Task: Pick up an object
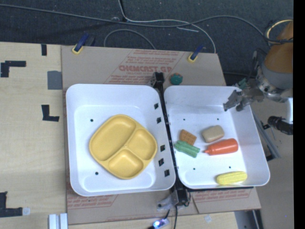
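The right bin holds several toy foods: a tan bread roll, an orange-red carrot, a small waffle-patterned cracker, a green bean pod and a yellow corn cob at the front rim. My gripper hangs over the right bin's far right corner, up and to the right of the bread roll, with nothing seen between its fingers. The grey and orange arm comes in from the right edge.
A yellow divided plate lies in the left bin. A small teal object sits on the cardboard just behind the bins. Cables run across the dark floor beyond, and clamps hold the cardboard's far edge.
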### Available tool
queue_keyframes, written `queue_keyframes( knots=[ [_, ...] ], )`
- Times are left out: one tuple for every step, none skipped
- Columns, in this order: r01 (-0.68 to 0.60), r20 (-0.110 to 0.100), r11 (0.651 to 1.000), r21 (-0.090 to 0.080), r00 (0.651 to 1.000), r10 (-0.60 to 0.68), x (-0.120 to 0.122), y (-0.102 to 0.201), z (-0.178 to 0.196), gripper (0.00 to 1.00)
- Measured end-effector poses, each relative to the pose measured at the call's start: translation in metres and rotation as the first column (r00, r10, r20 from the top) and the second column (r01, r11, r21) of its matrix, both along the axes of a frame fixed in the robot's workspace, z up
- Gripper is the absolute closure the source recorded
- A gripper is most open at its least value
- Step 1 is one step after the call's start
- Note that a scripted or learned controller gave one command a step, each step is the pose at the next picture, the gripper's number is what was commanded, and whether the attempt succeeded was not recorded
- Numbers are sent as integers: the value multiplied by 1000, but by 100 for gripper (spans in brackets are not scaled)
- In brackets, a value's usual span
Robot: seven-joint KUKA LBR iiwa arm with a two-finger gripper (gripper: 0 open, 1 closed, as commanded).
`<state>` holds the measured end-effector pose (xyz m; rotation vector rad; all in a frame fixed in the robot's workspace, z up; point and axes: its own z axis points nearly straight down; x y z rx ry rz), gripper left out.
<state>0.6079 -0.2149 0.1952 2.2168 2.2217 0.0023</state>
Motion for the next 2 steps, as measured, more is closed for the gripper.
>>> queue_keyframes(
  knots=[
    [1,-3,1000,1,1000,-1,0,0,15,100],
    [-3,-5,1000,2,1000,3,6,55,6,100]
  ],
)
